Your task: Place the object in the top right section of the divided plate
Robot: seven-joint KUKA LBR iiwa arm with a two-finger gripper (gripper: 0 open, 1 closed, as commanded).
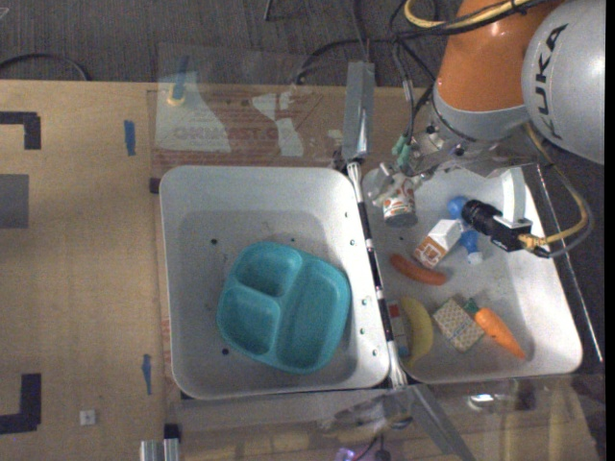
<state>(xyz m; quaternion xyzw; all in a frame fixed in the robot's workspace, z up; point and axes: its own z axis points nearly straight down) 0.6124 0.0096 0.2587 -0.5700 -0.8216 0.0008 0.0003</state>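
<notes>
The desk (86, 286) of pale wood is carrying two shallow white bins side by side, and the left bin (192, 219) is serving as the landmark here. The right bin (557, 334) is sitting just beside it, their inner rims touching. The grey arm (567, 56) with its orange band is reaching in above the right bin's far end, well to the right of the left bin's far corner.

Inside the left bin, the teal divided plate (284, 305) is lying flat, slightly toward its near right part, all of its sections bare.

The gripper (399, 198) is hanging just past the left bin's far right corner, over the right bin. Its fingers are pinching a small white and orange carton-like object (398, 202), which is showing between them.

The rest is lying in the right bin, away from the left bin. A yellow banana (417, 327) is resting nearest the shared rim. An orange carrot (497, 328) is lying farther right. A red sausage-shaped piece (418, 271) is lying near the shared rim. A tan patterned block (457, 324) is sitting between banana and carrot. A white and orange box (437, 243) is standing just above the sausage, and a small blue piece (469, 244) is touching its right side.
</notes>
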